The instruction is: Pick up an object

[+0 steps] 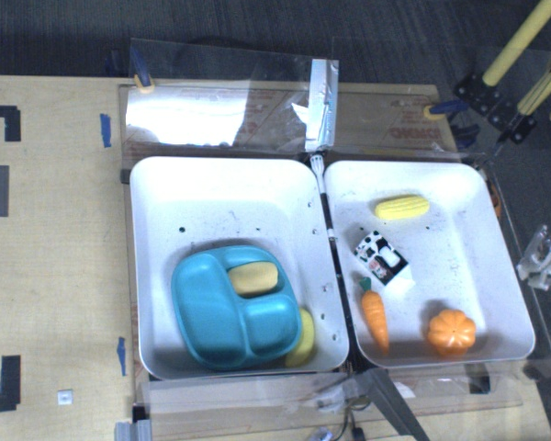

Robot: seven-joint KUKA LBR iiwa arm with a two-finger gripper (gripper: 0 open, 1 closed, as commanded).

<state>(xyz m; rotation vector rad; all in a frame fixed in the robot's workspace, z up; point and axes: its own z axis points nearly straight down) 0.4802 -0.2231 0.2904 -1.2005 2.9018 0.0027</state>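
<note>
Carrot, pumpkin and corn sit in the right bin, gripper state impossible to tell.

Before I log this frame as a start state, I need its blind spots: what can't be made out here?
- Yellow object in the left bin: mostly hidden behind the blue divided tray; its kind is unclear.
- Black-and-white box in the right bin: print too small to read.
- Clear panel above the bins: glare washes out what lies behind it.
</note>
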